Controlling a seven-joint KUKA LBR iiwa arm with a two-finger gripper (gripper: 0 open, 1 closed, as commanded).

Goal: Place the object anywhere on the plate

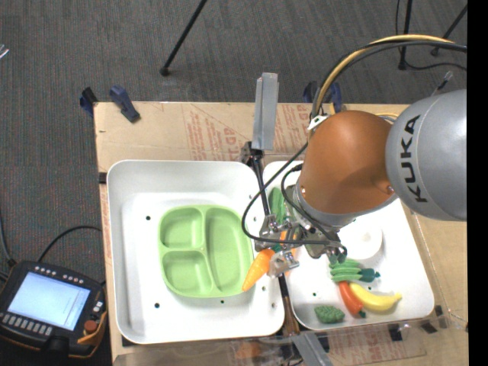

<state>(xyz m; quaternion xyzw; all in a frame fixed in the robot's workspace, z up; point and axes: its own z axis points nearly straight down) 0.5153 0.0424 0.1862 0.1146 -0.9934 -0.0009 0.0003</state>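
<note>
Over the seam between the two bins hangs the arm (381, 166), its orange band hiding most of the wrist. Left of the gripper (278, 259) lies the left bin (130, 197), holding the green three-part plate (206, 250). Right of the gripper sits the right bin (415, 280), with a white disc (366, 241), a banana (377, 301), a red-orange piece (349, 296) just beside it, a green leafy toy (352, 270), and a small dark green lump (329, 313). Another green piece (276, 202) shows just behind the gripper, partly hidden. The carrot (258, 270) hangs tilted from the gripper's lower left, thick end up at the fingertips, point down over the plate's right rim; it appears clamped by that thick end, though the cabling clutters the contact. Judgement: carrot looks like a hard plastic toy, so light, stiff, somewhat slick, and not fragile. The taper makes a grip prone to slipping toward the point, so the thick end or mid-body, across the width, is the better hold. Being held at one end, it may swing or rotate in the fingers. Plate compartments are shallow; a release anywhere further left should land it.
</note>
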